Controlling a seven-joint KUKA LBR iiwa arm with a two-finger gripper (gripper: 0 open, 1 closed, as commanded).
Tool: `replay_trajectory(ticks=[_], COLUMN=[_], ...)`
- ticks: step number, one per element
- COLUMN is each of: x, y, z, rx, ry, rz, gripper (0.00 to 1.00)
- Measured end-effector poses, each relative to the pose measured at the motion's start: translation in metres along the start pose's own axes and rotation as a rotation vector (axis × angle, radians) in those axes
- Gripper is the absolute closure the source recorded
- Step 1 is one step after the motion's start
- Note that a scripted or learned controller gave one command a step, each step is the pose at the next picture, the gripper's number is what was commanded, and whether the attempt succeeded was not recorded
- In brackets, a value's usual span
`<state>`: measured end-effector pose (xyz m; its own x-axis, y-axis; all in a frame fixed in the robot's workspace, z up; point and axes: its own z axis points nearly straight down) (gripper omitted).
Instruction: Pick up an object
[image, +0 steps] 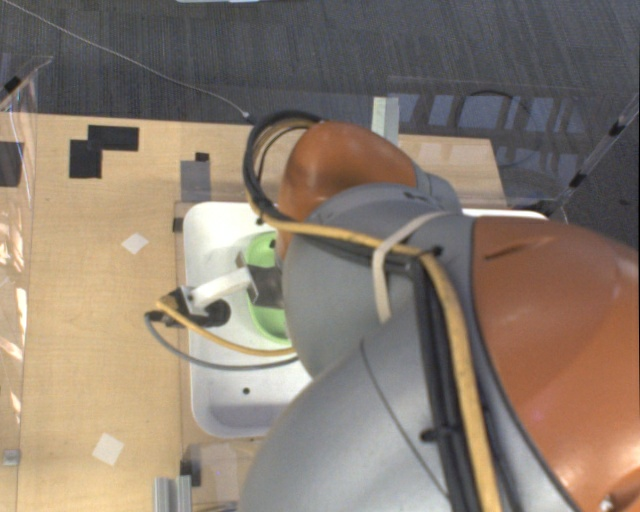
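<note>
Arm (420, 330) reaches in from 3 o'clock, its bulk covering most of the white bin (215, 395), presumably to work straight down. Green object (268, 305) lies in the bin at arm's 9 o'clock edge. Jaw state: cannot tell, gripper hidden.

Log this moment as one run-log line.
arm: reaching over left white bin | green object: in bin, partly hidden under arm | grasp: cannot tell

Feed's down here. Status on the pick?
Gripper low in left bin. Green object beside it, grasp unconfirmed. Arm blocks the rest.
</note>
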<state>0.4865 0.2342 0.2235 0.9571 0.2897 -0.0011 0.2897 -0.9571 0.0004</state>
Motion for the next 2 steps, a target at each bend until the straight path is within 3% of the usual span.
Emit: replay_trajectory(ticks=[1, 2], x=[0.001, -0.005], y=[0.000, 0.016], z=[-0.083, 0.024], rx=[0.000, 0.000], ry=[0.004, -0.004], rz=[-0.505, -0.227], gripper=[1.00, 1.00])
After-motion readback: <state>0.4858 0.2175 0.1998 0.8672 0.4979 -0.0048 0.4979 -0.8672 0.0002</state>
